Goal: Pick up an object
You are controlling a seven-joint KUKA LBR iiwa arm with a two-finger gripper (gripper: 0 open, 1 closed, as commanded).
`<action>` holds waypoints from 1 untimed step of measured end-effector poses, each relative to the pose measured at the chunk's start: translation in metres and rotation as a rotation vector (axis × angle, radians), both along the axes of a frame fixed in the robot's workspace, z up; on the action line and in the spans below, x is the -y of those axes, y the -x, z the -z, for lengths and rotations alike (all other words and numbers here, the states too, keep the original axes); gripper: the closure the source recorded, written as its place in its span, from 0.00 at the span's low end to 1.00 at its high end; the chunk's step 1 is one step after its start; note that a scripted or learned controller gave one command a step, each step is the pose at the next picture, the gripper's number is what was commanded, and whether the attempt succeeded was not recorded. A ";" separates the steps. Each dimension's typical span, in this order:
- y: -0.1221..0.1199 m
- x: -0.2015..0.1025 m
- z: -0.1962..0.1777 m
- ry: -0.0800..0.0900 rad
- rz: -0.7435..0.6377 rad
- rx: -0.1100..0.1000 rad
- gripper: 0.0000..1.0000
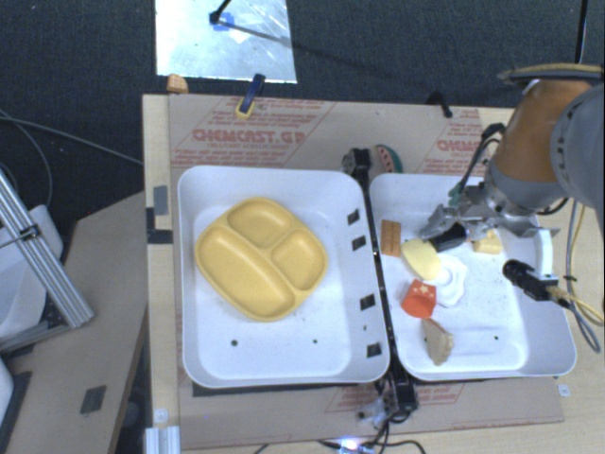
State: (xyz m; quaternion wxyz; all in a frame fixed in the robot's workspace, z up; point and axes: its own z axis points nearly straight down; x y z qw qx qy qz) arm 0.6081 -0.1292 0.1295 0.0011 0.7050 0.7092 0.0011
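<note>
a yellow divided plate [261, 257] is lying in the left white bin [274, 357]. both bins are sitting on a cardboard sheet [284, 132]. a shiny foil square [227, 25] is resting on the dark carpet [66, 64] beyond the bench.

Fixed above the bench [312, 126], looking down at a slant on both bins [194, 282], arm [553, 140] entering from the right.
</note>
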 end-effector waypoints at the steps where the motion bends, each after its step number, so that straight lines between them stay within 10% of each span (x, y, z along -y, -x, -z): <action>1: -0.001 0.001 -0.010 0.000 0.001 0.002 1.00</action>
